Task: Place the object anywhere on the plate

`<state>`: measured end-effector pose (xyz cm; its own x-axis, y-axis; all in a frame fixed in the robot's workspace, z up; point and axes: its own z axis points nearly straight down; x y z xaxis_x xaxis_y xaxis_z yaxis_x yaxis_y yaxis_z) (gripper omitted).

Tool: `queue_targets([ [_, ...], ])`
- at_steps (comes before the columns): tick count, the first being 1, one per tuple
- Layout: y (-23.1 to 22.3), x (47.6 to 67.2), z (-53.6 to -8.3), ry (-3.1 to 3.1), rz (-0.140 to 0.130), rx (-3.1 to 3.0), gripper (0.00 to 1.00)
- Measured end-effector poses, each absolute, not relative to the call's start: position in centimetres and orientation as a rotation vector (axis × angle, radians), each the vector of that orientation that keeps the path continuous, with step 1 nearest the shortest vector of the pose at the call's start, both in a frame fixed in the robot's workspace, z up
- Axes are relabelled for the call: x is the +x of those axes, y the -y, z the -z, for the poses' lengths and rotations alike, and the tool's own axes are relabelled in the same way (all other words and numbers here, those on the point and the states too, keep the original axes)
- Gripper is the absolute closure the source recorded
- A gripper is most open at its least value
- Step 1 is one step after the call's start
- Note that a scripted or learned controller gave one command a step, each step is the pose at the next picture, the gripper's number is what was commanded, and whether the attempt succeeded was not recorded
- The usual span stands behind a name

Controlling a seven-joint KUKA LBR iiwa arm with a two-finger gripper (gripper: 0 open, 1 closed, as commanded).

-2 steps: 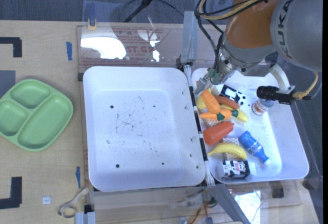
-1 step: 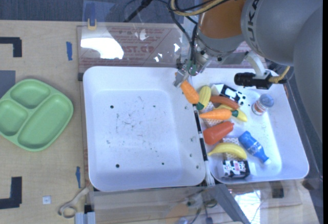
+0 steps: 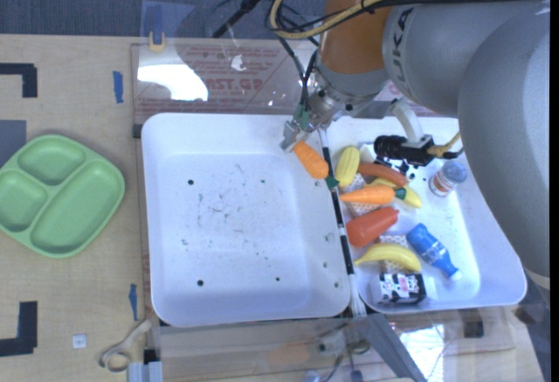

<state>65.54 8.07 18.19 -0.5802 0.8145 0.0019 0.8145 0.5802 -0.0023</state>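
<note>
A green divided plate (image 3: pixel 59 194) lies on the wooden bench at the far left, outside the bins. My gripper (image 3: pixel 295 136) hangs over the back right corner of the left bin (image 3: pixel 236 223), close to the wall shared by the two bins. A small orange carrot (image 3: pixel 312 160) slants down from its fingertips, and the fingers look closed on the carrot's upper end. The carrot is well to the right of the plate, with the whole left bin between them.
The right bin (image 3: pixel 489 271) holds an ear of corn (image 3: pixel 348 166), another carrot (image 3: pixel 367 195), a red pepper (image 3: pixel 371 225), a banana (image 3: pixel 390 256), a blue bottle (image 3: pixel 431 251), a black-and-white carton (image 3: pixel 402 288) and a small jar (image 3: pixel 444 179). The arm's grey body covers the upper right.
</note>
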Motion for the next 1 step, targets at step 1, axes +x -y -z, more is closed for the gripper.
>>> queue_targets([
  [1, -13.25, 66.69, -9.73, 2.927, 0.0, -1.136, 1.0],
])
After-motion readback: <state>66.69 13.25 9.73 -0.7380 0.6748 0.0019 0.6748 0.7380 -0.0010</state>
